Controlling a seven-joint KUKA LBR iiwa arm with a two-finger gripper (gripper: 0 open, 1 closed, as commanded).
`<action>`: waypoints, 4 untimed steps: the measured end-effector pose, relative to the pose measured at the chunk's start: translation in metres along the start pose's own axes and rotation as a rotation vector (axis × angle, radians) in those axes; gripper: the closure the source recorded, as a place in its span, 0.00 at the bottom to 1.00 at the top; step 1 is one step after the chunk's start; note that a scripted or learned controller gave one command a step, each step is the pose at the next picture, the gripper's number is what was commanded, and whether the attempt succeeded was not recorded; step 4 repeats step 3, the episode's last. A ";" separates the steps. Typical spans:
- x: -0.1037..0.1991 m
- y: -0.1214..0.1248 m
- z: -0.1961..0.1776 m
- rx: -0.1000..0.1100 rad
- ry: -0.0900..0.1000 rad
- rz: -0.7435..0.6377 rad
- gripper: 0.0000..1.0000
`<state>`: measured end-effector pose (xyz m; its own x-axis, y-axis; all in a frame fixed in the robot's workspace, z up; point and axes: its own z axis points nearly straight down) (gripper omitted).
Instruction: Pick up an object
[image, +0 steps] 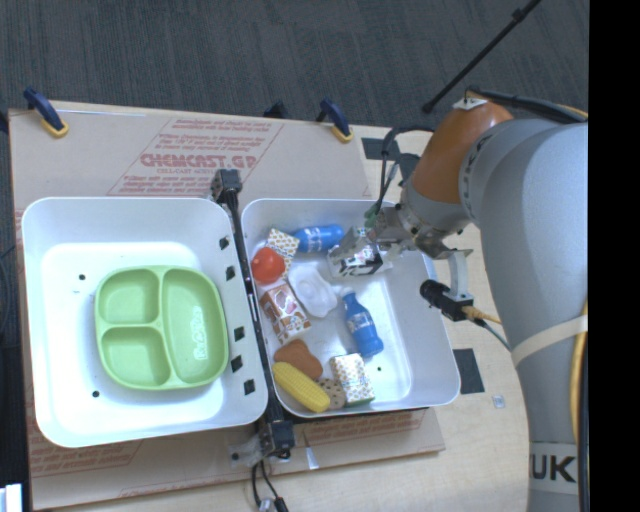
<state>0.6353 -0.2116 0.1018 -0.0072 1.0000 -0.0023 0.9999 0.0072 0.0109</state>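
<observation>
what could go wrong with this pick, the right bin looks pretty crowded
1. The gripper sits low in the right bin, right by the upper blue bottle and the clear plastic piece; it might nudge them instead of grasping one.
2. The red ball and snack packet lie touching, so closing there could catch two things or neither.
3. The lower blue bottle is rounded and could slip out.

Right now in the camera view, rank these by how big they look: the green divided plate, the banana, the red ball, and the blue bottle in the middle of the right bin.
1. green divided plate, by far the largest
2. banana and blue bottle, which look alike in size, so I won't rank them
3. red ball, the smallest
</observation>
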 end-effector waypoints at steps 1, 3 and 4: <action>0.002 0.001 -0.011 0.001 0.003 -0.007 1.00; 0.077 -0.046 -0.121 0.013 0.003 0.002 1.00; 0.077 -0.046 -0.121 0.013 0.003 0.002 1.00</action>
